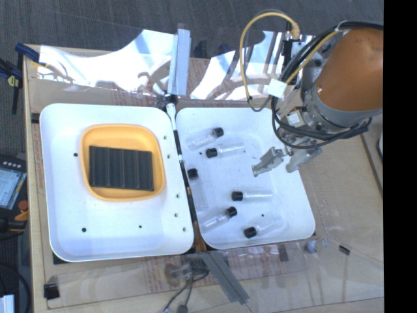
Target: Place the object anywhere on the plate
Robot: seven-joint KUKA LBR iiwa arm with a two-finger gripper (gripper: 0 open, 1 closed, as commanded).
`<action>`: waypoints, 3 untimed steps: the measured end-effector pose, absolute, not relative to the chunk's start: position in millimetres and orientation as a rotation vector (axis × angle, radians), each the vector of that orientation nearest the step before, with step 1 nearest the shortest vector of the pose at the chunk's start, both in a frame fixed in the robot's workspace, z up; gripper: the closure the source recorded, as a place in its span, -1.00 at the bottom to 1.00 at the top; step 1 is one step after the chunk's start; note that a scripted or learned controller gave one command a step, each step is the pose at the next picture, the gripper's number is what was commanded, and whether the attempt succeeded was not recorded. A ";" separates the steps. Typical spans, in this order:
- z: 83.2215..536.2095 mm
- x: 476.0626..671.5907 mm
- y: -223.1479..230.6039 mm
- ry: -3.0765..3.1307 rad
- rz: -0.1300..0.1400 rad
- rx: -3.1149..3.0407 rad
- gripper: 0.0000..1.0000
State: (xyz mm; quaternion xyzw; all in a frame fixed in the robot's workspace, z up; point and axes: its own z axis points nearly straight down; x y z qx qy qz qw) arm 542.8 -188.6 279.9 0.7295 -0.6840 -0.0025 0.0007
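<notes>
End effector [280,161] over right bin [296,204], fingers spread apart, holding nothing, clear capped tubes [251,194] scattered below, yellow plate [122,162] in left bin [62,175]

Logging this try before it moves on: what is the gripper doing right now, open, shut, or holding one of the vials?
Gripper: open, holding nothing, above the right bin.
</notes>
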 end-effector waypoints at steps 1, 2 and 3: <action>213.6 566.9 -161.9 -1.863 -0.010 2.528 -1.00; 213.6 566.7 -162.4 -1.863 -0.011 2.527 -1.00; 213.6 566.7 -162.3 -1.863 -0.011 2.527 -1.00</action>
